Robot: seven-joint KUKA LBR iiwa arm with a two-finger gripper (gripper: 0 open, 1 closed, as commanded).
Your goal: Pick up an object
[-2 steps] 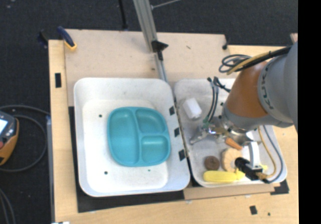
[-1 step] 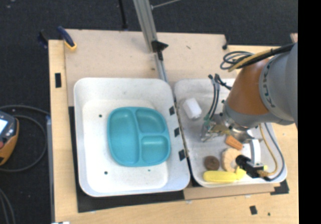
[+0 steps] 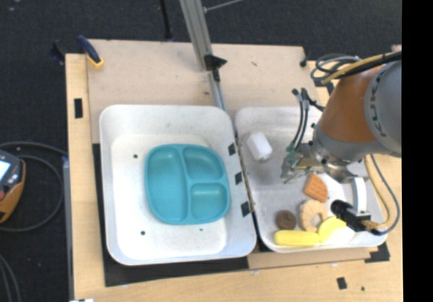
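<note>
**Arm low over the right bin, grip unclear**

You see the arm [image 3: 355,114] reaching in from the right of the frame, its grey and orange wrist hanging above the right bin [image 3: 270,121]. The gripper [image 3: 295,166] sits at centre right, low over the bin floor, but you cannot tell from this angle whether it is parted or closed, or whether anything is in it.

Just right of the gripper lies an orange wedge-shaped piece [image 3: 315,189]. Below that, along the bin's lower edge, you find a brown round item [image 3: 285,219], a pale tan biscuit-like piece [image 3: 312,212], and a yellow banana-shaped toy [image 3: 298,238] lying flat. A white cylinder [image 3: 258,145] rests to the upper left of the gripper, near the bin's left wall.

In the left bin [image 3: 122,124], at the frame's centre left, a teal divided plate [image 3: 187,183] lies flat.
</note>
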